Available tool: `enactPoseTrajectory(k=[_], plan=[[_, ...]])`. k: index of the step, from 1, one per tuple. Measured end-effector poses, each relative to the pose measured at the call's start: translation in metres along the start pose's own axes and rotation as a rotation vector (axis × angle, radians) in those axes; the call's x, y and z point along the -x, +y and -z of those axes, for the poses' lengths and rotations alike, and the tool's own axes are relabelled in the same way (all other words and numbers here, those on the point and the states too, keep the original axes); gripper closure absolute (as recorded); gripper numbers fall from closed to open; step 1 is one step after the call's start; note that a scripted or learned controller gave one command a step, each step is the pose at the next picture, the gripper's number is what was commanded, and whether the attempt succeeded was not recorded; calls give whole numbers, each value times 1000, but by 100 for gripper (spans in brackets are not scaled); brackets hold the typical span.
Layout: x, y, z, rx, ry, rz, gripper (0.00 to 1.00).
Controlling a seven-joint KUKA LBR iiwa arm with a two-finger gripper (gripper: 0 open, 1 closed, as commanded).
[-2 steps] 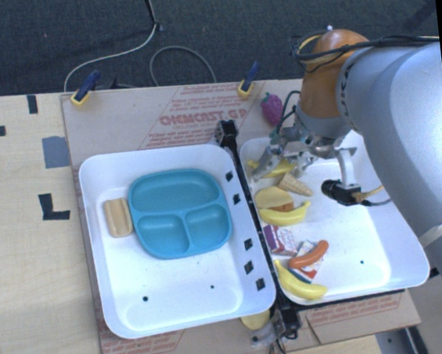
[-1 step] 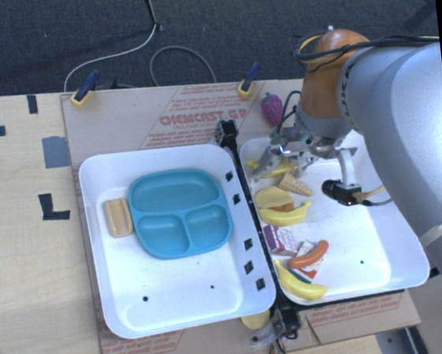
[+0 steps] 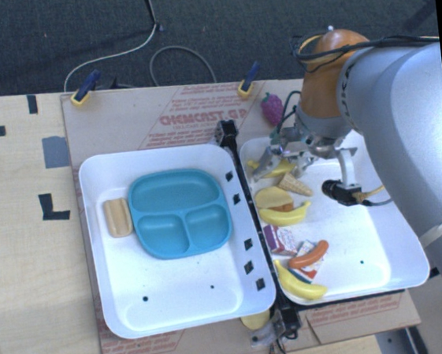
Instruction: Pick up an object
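Over the right bin (image 3: 373, 262), the claw (image 3: 281, 157) hovers above toy food (image 3: 284, 205). Its spread is unclear. Descending and pinching one piece comes next.

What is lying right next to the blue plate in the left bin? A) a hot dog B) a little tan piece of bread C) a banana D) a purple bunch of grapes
B: a small tan piece of bread lies just to the left of the blue plate in the left bin, while the bananas and the hot dog are over in the right bin.
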State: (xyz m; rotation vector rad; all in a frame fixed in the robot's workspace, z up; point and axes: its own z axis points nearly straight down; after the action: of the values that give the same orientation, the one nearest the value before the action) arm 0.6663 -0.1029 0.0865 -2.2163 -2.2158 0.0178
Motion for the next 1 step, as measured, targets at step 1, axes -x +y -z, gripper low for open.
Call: enactPoseTrajectory(k=[1], plan=[[-4,-4,0,9,-3,-2,0]])
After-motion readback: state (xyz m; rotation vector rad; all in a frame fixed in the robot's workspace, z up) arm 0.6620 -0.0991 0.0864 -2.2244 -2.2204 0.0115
